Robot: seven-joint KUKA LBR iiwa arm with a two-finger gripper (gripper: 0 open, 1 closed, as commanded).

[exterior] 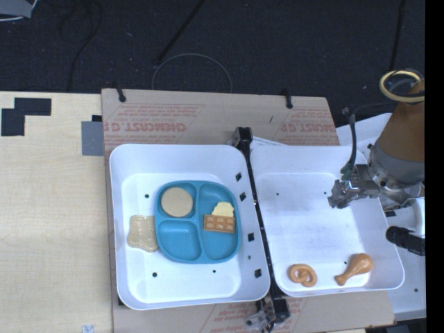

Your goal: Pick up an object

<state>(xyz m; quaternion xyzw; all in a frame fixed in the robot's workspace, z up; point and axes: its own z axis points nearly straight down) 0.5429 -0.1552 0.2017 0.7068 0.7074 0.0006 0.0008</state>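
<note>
Nearest the camera, 2 toys lie in the right bin (326, 186) — a drumstick (354, 268) and a pretzel (302, 275). From the end effector (340, 194), the drumstick sits at about 6 o'clock, long axis pointing toward 8; whether the end effector is spread or pressed together I cannot tell.

Arm (406, 134): broad orange-brown band at upper section, grey metal collar below w/ lighter rim. Yellowish ring at very top, dark inside. Gripper (338, 194): small grey metal assembly, dull finish, irregular outline, detail too blurred to resolve. Black cable (353, 141) along arm's side, curved. Black cylindrical fitting (406, 239) at lower part, white housing adjacent. No legible markings.
</note>
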